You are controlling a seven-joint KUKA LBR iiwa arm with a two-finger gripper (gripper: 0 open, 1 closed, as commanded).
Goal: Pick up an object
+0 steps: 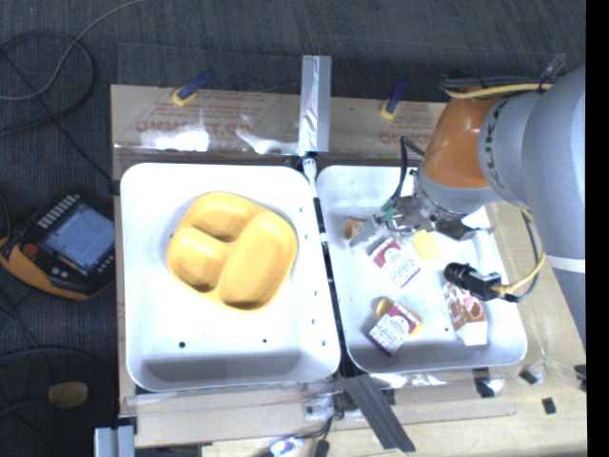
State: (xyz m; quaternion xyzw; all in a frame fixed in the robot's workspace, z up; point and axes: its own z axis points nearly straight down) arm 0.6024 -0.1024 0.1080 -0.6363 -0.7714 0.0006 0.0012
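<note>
The grey arm with its orange band (pixel 459 150) reaches into the right bin (pixel 360 187) from the right. Its gripper (pixel 398 211) hangs low over the bin's upper middle. Just below it lie a red-and-white packet (pixel 395 261) and a small pale yellow piece (pixel 425 246). A small brown item (pixel 354 227) sits to the gripper's left. Another red-and-white packet (pixel 393 327) rests near the bin's front, and a third packet (pixel 466 314) lies at the right side. A large yellow lobed object (pixel 231 248) fills the middle of the left bin (pixel 152 350).
A black plug on a yellow cable (pixel 473 279) hangs over the right bin beside the packets. A handheld pendant (pixel 67 246) lies on the floor at the left. Clamps and tape hold the cardboard sheet (pixel 238 117) behind the bins.
</note>
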